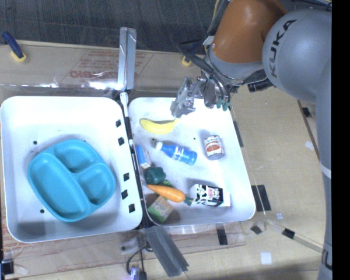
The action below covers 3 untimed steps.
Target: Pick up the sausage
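My gripper [183, 102] hangs over the back edge of the right bin [236, 156], just above and to the right of a yellow banana [158, 125]. Nothing shows in it. A brownish item [161, 208] lies in the front left corner of that bin, partly under a carrot [166, 193]; I cannot tell whether it is the sausage.
The right bin also holds a blue bottle [178, 153], a red and white can [213, 146], a cow-patterned carton [210, 195] and a dark green item [155, 174]. In the left bin [17, 115] lies a blue divided plate [72, 179]. The arm [291, 39] fills the upper right.
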### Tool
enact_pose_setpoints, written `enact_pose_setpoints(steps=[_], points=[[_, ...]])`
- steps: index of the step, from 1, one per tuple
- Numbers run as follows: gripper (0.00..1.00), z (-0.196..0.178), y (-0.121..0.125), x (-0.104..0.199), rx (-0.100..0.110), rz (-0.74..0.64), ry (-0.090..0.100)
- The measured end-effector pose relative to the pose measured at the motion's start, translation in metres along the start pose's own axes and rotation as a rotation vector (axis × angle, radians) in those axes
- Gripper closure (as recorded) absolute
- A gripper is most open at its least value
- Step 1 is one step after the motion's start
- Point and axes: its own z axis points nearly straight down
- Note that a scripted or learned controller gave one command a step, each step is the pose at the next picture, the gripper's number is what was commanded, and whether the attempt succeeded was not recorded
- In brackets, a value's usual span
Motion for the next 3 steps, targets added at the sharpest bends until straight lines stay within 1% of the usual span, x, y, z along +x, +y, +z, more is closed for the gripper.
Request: enact_pose_setpoints(steps=[1, 2, 3], points=[[1.0, 0.123, -0.071, 0.014, -0.002, -0.238, 0.007], [1.0, 0.115, -0.122, 0.109, -0.001, -0.132, 0.007], [0.0, 0.115, -0.122, 0.109, -0.001, -0.133, 0.007]])
